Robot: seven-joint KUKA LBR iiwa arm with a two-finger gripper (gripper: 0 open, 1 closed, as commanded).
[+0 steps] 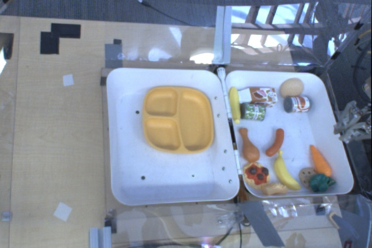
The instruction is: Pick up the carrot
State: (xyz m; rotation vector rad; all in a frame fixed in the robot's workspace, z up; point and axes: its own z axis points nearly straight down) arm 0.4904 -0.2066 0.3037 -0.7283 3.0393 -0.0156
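Carrot lies in the right bin, below the gripper.

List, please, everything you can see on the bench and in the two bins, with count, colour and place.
left bin: 1, white, centre of the bench
divided plate: 1, yellow, middle of the left bin
right bin: 1, white, beside the left bin
carrot: 1, orange, right side of the right bin
bananas: 2, yellow, one near the front edge, one along the left wall
sausage: 1, red-orange, middle
drumstick: 1, brown, left of the sausage
pizza slice: 1, red and tan, front left corner
green can: 1, back left
red-labelled can: 1, back right
egg-like ball: 1, beige, back
broccoli: 1, dark green, front right corner
tool: 1, grey, at the right bin's right edge
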